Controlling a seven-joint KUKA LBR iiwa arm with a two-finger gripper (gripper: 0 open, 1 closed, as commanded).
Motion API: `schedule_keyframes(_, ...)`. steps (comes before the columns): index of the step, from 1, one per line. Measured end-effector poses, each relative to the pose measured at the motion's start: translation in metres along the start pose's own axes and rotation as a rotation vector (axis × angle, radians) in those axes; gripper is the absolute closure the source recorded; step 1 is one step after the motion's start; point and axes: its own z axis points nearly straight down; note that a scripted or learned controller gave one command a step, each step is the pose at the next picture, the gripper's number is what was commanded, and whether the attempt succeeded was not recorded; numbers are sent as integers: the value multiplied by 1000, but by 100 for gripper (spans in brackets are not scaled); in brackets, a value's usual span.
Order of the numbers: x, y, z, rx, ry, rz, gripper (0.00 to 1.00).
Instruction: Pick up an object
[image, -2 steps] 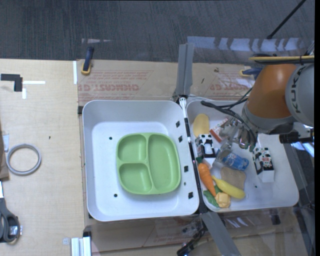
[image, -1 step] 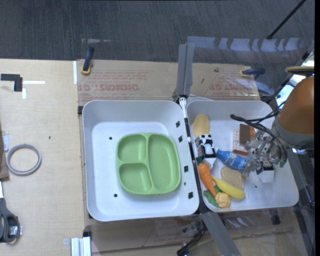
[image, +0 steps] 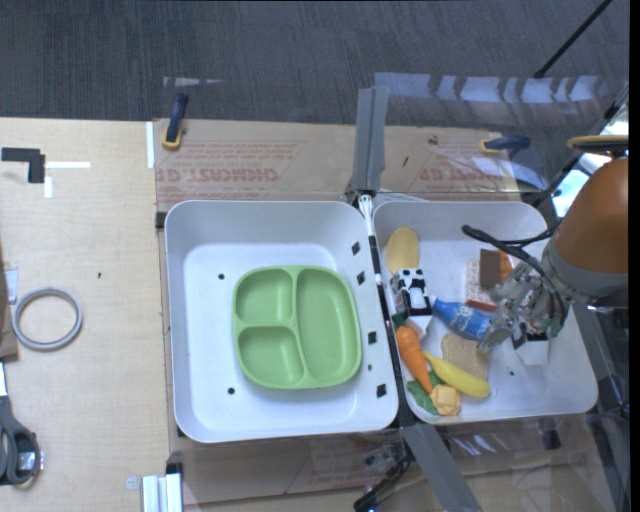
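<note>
On the bench's far left lay a roll of tape (image: 45, 318), well apart from the bins. The left bin (image: 190, 380) held a green divided plate (image: 297, 326), lying flat near its middle. The right bin (image: 560, 395) held the clutter of candidates: a pale yellow piece (image: 403, 249) near the top, a black-and-white toy (image: 412, 292) just below it, a carrot (image: 412, 356) along the left wall, a banana (image: 460, 376) beside it, a blue packet (image: 464, 319) near the centre, and a brown block (image: 491, 267) further right. The gripper (image: 512, 325) sat low over the bin's right half, just beside the blue packet's right end. How far its fingers were parted could not be told, nor whether anything lay between them. By my judgement nothing was lifted yet: every object seemed to rest on the bin floor, so the grasp and the raise were left.
</note>
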Motion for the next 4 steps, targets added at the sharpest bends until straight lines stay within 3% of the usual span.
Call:
schedule_keyframes(1, -56, 78, 2, 2, 7, 222, 0)
schedule_keyframes(2, -26, 100, -1, 4, -4, 270, 0)
schedule_keyframes(3, -1, 90, -2, 5, -11, 425, 0)
schedule_keyframes(4, -12, 100, 0, 6, 0, 545, 0)
